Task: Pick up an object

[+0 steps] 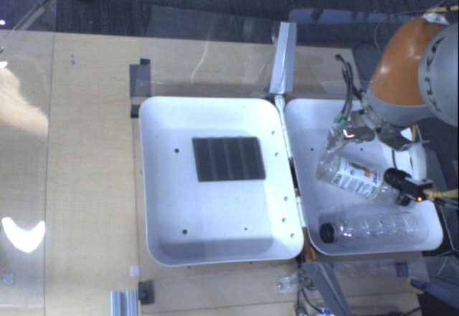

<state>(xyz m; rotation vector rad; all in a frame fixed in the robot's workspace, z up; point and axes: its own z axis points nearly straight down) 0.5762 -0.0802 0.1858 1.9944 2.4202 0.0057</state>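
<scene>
Lying in right bin (308,164): two clear bottles (353,177) (369,228), outlines faint; gripper (344,132) above, grip state indiscernible.

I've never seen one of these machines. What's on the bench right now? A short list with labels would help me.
arm: grey with an orange band, reaching in from the right
pincer: low over the right bin, near the far end of the labelled bottle
left bin: holds a dark ribbed pad
right bin: holds two clear plastic bottles
labelled bottle: lying on its side, black cap toward the right
plain bottle: lying along the near wall, black cap toward the left
grasp: cannot tell
</scene>
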